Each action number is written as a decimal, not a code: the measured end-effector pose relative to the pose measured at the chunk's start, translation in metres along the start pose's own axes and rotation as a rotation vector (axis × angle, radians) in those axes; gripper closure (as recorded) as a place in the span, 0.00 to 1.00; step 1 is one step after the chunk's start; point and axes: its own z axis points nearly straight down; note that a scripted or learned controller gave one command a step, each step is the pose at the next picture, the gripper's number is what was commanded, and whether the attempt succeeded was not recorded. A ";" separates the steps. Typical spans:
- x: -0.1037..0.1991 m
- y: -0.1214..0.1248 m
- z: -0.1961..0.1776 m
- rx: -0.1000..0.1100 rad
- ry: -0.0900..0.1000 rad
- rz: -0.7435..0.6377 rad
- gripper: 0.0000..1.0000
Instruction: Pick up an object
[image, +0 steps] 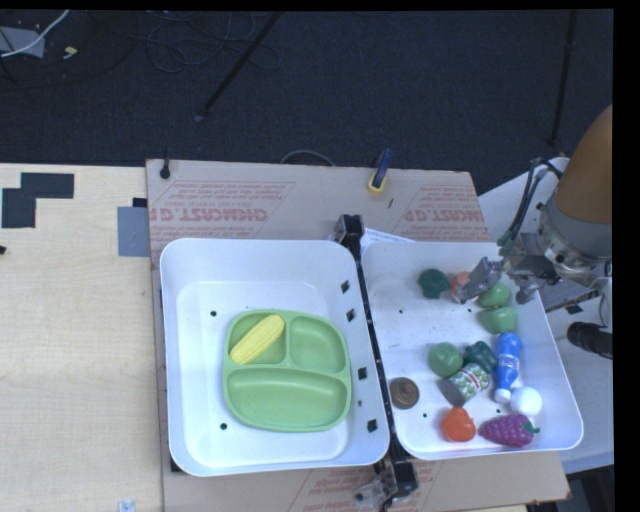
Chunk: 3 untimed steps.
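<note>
My gripper (503, 283) hangs low over the back right part of the right bin (410, 330). Its two fingers stand apart, one at the left (484, 275) and one at the right (525, 291). A light green toy (494, 297) lies between and just under them; I see no closed grip on it. A second light green piece (499, 320) lies right in front of it. A small orange piece (460, 285) and a dark green toy (433, 283) lie to the gripper's left.
The right bin's front holds a green ball (445, 358), blue bottle (508, 362), small can (468, 382), brown disc (404, 393), red tomato (458, 425), purple grapes (509, 431) and white ball (527, 401). The left bin (190, 300) holds a green divided plate (300, 395) with corn (257, 338).
</note>
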 end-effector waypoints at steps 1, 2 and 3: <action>0.000 0.002 -0.007 -0.011 -0.002 -0.002 0.00; 0.006 0.004 0.058 -0.005 0.000 -0.003 0.00; -0.002 0.000 0.114 -0.006 -0.001 -0.002 0.00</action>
